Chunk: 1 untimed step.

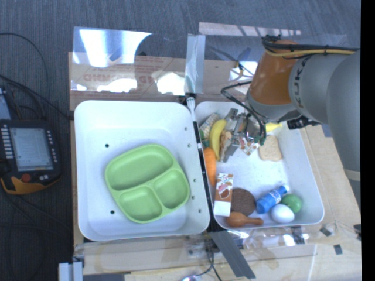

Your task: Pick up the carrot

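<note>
The orange carrot point(210, 164) lies lengthwise against the left wall of the right bin point(304, 174), just below a yellow banana point(217, 134). My gripper point(233, 138) hangs over the upper part of that bin, right of the banana and up-right of the carrot, apart from it. Nothing is visibly held in it. The arm's orange band point(270, 78) and grey wrist cover the bin's far right corner.
The left bin point(94, 127) holds a green divided plate point(147, 182). In the right bin are a bread slice point(270, 150), a small red-and-white box point(223, 192), a brown disc point(242, 202), a blue bottle point(271, 199), a green ball point(292, 204) and a white egg point(282, 213).
</note>
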Motion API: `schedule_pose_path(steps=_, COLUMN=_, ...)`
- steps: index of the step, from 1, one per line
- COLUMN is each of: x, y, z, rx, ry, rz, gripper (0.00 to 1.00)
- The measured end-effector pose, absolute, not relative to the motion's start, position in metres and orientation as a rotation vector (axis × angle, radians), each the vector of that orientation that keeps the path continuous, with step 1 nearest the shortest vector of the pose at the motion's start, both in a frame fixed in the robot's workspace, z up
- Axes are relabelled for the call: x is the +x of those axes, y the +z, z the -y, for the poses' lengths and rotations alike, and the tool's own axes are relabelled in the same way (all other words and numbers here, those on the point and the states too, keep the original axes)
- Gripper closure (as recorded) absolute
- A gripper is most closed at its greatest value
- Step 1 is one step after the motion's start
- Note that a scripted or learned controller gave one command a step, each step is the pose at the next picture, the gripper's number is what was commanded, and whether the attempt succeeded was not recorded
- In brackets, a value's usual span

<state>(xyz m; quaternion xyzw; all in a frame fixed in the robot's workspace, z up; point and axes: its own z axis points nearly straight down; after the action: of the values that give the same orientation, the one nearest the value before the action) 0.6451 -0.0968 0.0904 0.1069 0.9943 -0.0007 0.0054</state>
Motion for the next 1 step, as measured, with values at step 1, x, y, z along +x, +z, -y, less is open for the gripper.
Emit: schedule_pose_path(steps=1, x=0.5899, y=0.1057, z=0.0935, rx=0.453, ry=0.000, rz=-3.106, gripper=0.00)
